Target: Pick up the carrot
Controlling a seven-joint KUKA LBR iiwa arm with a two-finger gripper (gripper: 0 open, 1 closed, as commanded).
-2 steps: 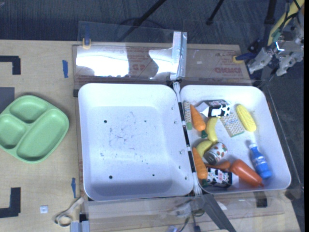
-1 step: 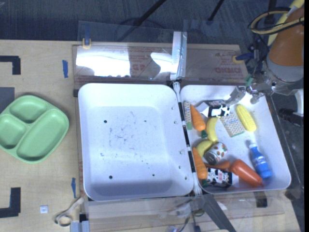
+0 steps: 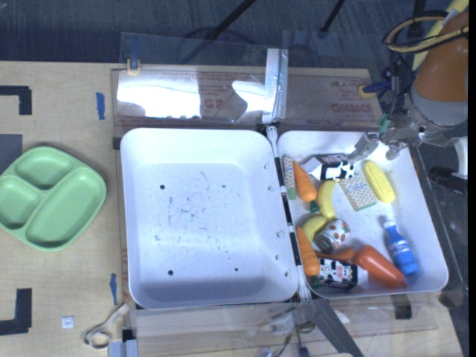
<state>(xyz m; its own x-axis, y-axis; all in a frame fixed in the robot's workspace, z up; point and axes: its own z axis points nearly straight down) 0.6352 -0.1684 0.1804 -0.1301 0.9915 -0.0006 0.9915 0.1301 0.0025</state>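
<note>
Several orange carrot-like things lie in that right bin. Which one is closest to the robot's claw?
The upper carrot, near the bin's left wall, pointing towards the gripper. The other two orange pieces lie at the bin's near end, farther away.

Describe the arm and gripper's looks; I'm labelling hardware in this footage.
The grey arm carries a broad orange band above the wrist. Yellow and black cables loop beside it. At its end sits a small silvery metal gripper, with blue fittings nearby.

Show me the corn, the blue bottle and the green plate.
corn [image 3: 378, 181], camera view, middle of the cob.
blue bottle [image 3: 400, 248], camera view, its body.
green plate [image 3: 83, 174], camera view, right rim.
</note>
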